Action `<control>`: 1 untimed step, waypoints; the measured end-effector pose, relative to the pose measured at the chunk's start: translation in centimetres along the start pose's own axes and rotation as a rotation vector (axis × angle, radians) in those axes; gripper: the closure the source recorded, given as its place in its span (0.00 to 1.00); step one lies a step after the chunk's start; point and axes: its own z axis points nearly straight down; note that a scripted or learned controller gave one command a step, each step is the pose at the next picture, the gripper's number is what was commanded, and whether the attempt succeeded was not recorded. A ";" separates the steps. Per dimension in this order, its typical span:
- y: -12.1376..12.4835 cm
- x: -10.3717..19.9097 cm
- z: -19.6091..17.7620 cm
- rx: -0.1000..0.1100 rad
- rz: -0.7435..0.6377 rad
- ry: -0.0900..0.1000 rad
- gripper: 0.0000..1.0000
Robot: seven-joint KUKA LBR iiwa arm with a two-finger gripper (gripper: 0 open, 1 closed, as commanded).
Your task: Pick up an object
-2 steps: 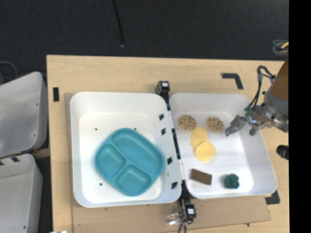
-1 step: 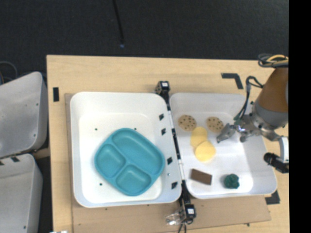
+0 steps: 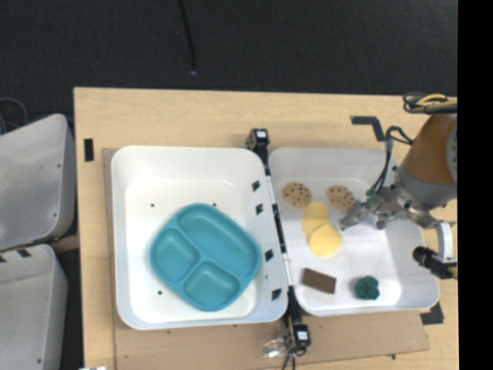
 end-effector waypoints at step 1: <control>0.1 -0.1 -1.3 -0.006 0.002 -0.001 1.00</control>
